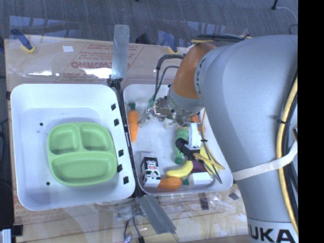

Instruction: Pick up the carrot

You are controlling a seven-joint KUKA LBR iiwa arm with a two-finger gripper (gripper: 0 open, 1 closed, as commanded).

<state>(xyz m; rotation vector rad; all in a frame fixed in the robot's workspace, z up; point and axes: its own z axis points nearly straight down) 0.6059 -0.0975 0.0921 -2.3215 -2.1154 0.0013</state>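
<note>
The orange carrot [132,125] lies lengthwise along the left wall of the right bin [162,135], with its green top pointing to the far end. My gripper [153,110] hangs low over the far part of that bin, just right of the carrot's upper end and a little apart from it. The grey wrist and its orange band hide the gripper's upper part. Nothing of the carrot is lifted; it rests on the bin floor.
The right bin's near end holds a banana [179,170], an orange fruit [169,183], a black-and-white carton [150,168] and green, white and yellow items under the arm. A green divided plate [81,153] sits in the left bin [30,110].
</note>
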